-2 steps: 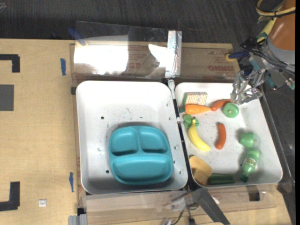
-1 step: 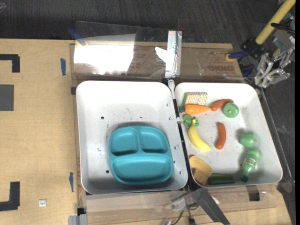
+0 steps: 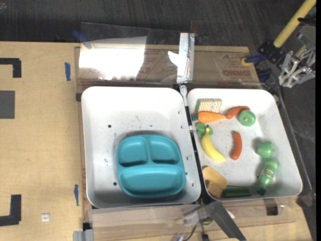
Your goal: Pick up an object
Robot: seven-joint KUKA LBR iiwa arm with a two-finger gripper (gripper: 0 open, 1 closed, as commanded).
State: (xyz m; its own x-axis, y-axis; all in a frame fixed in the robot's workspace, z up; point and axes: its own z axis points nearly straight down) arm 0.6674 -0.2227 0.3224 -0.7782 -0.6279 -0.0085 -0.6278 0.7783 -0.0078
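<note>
Yellow banana (image 3: 212, 149), left part of the right bin (image 3: 286, 129), clear of the red sausage (image 3: 235, 145): I pick this. I approach from above, straddling its narrow middle. Gripper (image 3: 296, 70) waits beyond the bin's far corner; its state I cannot tell.

Teal divided tray (image 3: 149, 171) in left bin (image 3: 100, 114), toy food — banana (image 3: 212, 148), carrot (image 3: 210, 117), sausage (image 3: 236, 145) — in right bin (image 3: 281, 149)

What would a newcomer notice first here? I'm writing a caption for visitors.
The teal divided tray stands out, lying alone in the left bin. Next comes the bright clutter of toy food in the right bin: a yellow banana near its left wall, an orange carrot above it, and a green apple toward the far corner.
</note>
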